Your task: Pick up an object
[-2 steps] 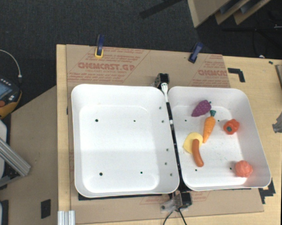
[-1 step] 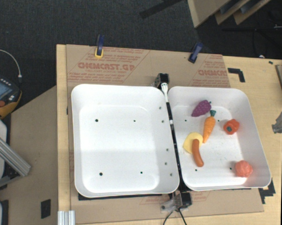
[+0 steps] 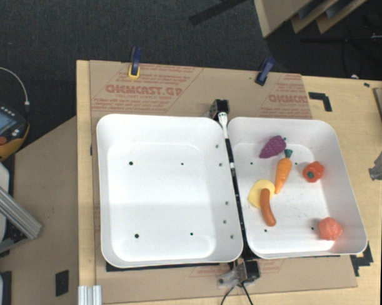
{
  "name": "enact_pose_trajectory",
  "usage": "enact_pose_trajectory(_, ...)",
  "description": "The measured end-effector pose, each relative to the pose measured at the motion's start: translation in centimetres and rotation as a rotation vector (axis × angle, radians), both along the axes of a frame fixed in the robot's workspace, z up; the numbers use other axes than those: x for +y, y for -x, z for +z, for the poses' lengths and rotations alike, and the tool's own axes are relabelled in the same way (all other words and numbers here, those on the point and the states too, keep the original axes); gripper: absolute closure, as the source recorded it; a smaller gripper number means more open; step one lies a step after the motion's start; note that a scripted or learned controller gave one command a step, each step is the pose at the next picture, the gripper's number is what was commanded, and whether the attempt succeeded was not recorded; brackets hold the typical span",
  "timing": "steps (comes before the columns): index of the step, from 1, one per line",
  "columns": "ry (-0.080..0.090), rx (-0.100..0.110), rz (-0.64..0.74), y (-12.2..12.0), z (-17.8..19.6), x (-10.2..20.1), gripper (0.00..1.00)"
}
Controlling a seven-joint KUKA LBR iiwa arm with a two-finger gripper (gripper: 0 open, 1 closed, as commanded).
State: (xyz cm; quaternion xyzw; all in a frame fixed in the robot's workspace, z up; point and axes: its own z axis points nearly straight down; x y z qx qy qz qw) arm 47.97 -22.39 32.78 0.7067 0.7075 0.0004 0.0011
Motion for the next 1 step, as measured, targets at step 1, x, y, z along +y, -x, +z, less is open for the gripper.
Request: enact_pose_trajectory(1,0.001,-0.001,0.0,0.0,0.43,0.0,1.0)
